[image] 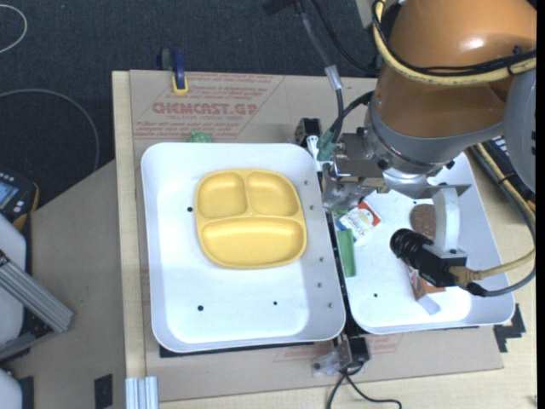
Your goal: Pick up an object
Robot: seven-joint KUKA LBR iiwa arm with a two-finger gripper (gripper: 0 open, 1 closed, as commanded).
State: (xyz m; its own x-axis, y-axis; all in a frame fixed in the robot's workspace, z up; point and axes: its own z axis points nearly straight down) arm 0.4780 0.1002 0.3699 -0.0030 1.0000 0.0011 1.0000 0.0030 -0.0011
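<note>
Gripper [338, 196] hangs over the right bin [383, 307], at its 9 o'clock edge, just beside the wall it shares with the left bin [174, 313]. The wrist body hides the tip from above, so you cannot tell whether it is open or closed, and nothing shows held in it.

Nearest candidates, judged from the gripper:
- Green bar [345, 254] is at 6 o'clock and close. It is slim, straight and flat-sided, and looks like rigid plastic. Its long axis runs 12 to 6, along the bin wall and nearly touching it.
- Small packet [361, 221] is at about 4 o'clock and very near. It is a crinkled wrapper in white, red and blue, lying flat, soft and likely slippery.
- Brown disc [422, 220] is at 3 o'clock, farther off and partly hidden by the arm's hardware.
- Brown block [420, 285] is at 4 to 5 o'clock, well apart and also half covered.

Left bin holds a yellow divided plate [250, 218] that is smooth, rounded and glossy, with three compartments. It lies at 9 o'clock from the gripper, across the wall.

Judgement: your pick turns on the green bar — a short drop toward 6 o'clock, closing across its narrow width on the 3-to-9 line. The wall on the 9 o'clock side leaves little room, so expect a scrape or a miss there.
</note>
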